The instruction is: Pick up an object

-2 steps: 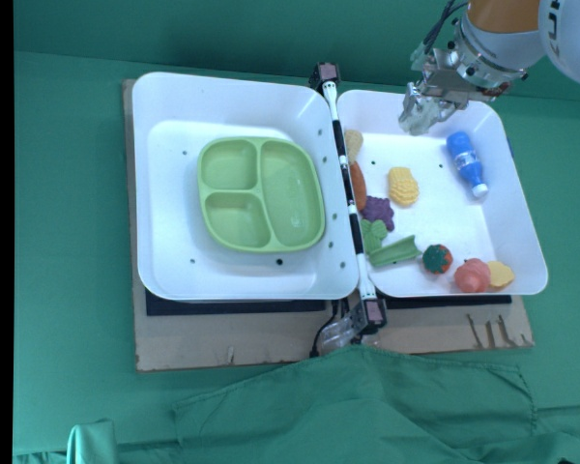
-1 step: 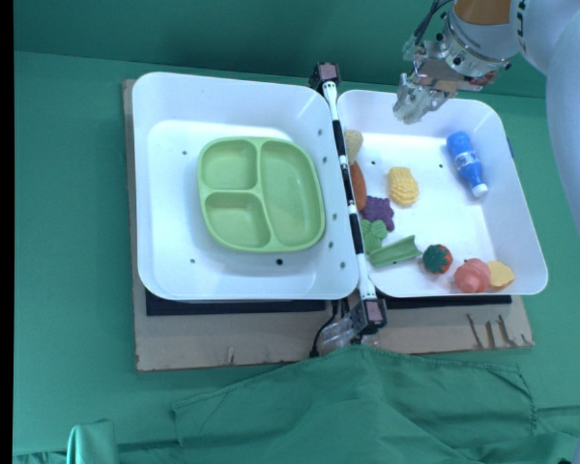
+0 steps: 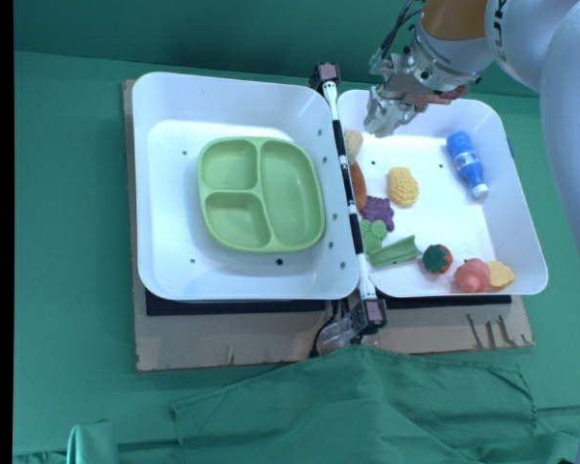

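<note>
Overhead, the grey KUKA arm point(image 3: 551, 85) with its orange band comes in from the right and bends over the top of the right white bin point(image 3: 522, 225). Beside that bin, touching along a shared divider rail point(image 3: 348, 191), sits the left white bin point(image 3: 164, 162), and both rest on a brown cardboard sheet point(image 3: 150, 341) over green cloth point(image 3: 68, 211). Inside the left bin lies a light green divided plate point(image 3: 261, 193) with three compartments.

Next in size, the gripper point(image 3: 380, 124) hangs above the upper left corner of the right bin, just over the bin floor; whether its tips are spread or closed I cannot tell, and nothing shows between them.

Smaller things are all toys in the right bin. A blue bottle point(image 3: 465, 161) with a white cap lies tilted near the right wall. A green pea pod point(image 3: 394, 251) lies near the front, with a green leafy piece point(image 3: 372, 232) and purple grapes point(image 3: 378, 211) just above it by the rail. A yellow corn piece point(image 3: 402, 186) lies mid-bin, below the gripper and apart from it. An orange-brown piece point(image 3: 358, 186) and a pale yellow one point(image 3: 353, 143) hug the rail. At the front right corner sit a small red fruit point(image 3: 437, 257), an orange-red one point(image 3: 472, 275) and a yellow-orange slice point(image 3: 501, 275).
</note>
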